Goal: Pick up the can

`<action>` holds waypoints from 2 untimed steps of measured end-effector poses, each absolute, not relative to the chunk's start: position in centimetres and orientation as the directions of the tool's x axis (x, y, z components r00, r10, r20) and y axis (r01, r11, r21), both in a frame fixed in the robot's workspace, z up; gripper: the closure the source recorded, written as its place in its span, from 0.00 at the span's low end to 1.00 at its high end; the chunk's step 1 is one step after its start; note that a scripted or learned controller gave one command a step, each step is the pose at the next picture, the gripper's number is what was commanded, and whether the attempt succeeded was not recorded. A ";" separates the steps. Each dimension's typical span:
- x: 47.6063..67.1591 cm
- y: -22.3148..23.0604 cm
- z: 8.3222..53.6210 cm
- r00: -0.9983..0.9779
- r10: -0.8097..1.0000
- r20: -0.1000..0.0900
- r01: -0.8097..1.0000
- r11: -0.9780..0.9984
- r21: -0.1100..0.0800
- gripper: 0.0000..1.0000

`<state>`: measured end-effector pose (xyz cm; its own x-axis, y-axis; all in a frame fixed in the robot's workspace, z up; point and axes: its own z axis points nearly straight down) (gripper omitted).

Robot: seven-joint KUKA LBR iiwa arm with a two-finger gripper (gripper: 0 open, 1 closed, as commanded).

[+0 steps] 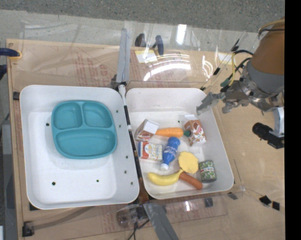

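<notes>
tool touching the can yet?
Apart. The camera view shows the tool over the right bin's upper right rim, while the small green-labelled can lies near the lower right corner, with bare white floor between.

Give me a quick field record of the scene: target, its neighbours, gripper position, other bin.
target: can, upright, right bin's near right corner
neighbours: yellow lemon at its left, hot dog just below-left
gripper: gripper above right bin's far right rim, apart from can
left bin: left bin holds teal divided plate
</notes>
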<state>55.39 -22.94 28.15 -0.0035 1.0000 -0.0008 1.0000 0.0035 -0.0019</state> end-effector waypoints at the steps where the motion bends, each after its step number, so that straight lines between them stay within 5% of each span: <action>1: 50.7 -26.2 15.9 0.001 1.000 -0.001 1.000 -0.001 -0.004 0.00; 2: 45.4 -26.0 8.7 -0.046 0.999 0.000 0.999 0.046 -0.003 0.00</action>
<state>45.43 -26.04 8.65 -0.0461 0.9989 0.0002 0.9989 0.0461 -0.0027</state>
